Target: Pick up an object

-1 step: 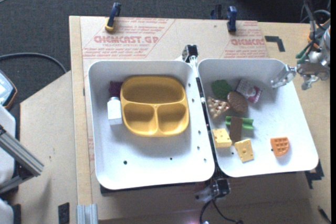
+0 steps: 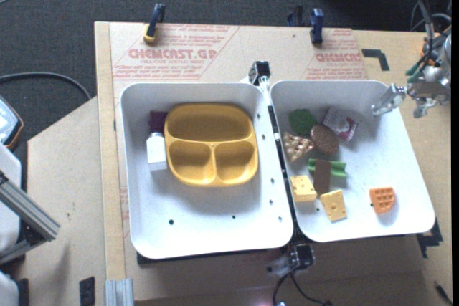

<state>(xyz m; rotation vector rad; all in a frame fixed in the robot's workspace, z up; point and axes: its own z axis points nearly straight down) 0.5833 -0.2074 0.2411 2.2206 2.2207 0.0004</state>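
Observation:
My gripper (image 2: 387, 100) hangs at the upper right rim of the right bin (image 2: 412, 154), with the arm reaching in from the right edge. Nothing shows in it. The right bin holds several small items: a green piece (image 2: 302, 120), a pink and white packet (image 2: 339, 123), a brown oval (image 2: 324, 141), a tan waffle piece (image 2: 296, 146), a brown block on a green strip (image 2: 326, 170), two yellow cheese blocks (image 2: 304, 188) (image 2: 333, 205) and an orange waffle piece (image 2: 382, 200). The packet lies nearest the gripper, to its lower left.
The left bin (image 2: 136, 183) holds a yellow divided plate (image 2: 211, 143), a small white bottle (image 2: 156, 151) and a dark purple item (image 2: 158, 118) beside it. Clamps (image 2: 154, 21) (image 2: 316, 24) stand at the board's far edge. A metal latch (image 2: 260, 72) sits between the bins.

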